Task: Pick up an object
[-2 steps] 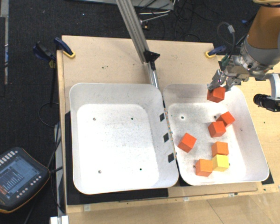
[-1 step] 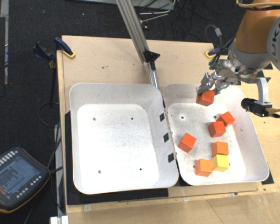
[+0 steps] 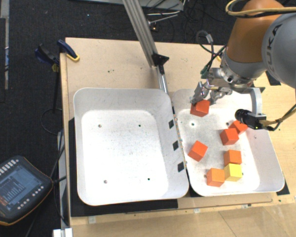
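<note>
My gripper (image 3: pixel 205 97) hangs over the far left corner of the right bin (image 3: pixel 269 179). An orange cube (image 3: pixel 200 107) sits tilted right under the fingertips, its top edge caught between them. Several more orange cubes lie in the same bin: one near the left wall (image 3: pixel 198 150), two on the right side (image 3: pixel 229 136) (image 3: pixel 239 127), one lower down (image 3: pixel 232 157) and one at the front (image 3: pixel 215 177). A yellow cube (image 3: pixel 234 172) touches that front one.
The left bin (image 3: pixel 84 102) stands beside the right one, their walls meeting in the middle. A slanted metal pole (image 3: pixel 143 28) runs down to the bins' far junction. A blue clamp (image 3: pixel 54 53) and a teach pendant (image 3: pixel 15 189) lie at the left.
</note>
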